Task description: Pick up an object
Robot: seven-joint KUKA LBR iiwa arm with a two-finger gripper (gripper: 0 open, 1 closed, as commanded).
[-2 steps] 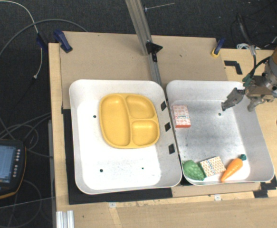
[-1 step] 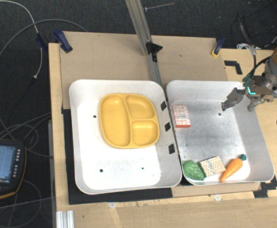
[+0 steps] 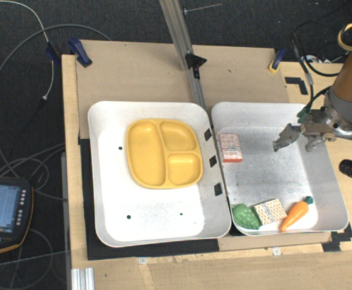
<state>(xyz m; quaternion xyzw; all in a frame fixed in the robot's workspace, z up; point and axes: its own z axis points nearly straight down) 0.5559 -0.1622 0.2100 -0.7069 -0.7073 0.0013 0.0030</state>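
Along the near edge of the right bin (image 3: 320, 180) lie a carrot (image 3: 294, 215), a patterned block (image 3: 269, 211) and a green lump (image 3: 246, 216), crowded together; a pink-and-white box (image 3: 230, 147) sits alone by the bin's left wall. Above the bin's far right part hangs the gripper (image 3: 299, 136), its fingers seemingly spread and empty, though the slant blurs this. Best target is probably the lone box: descend straight, straddle its narrow sides, then close.
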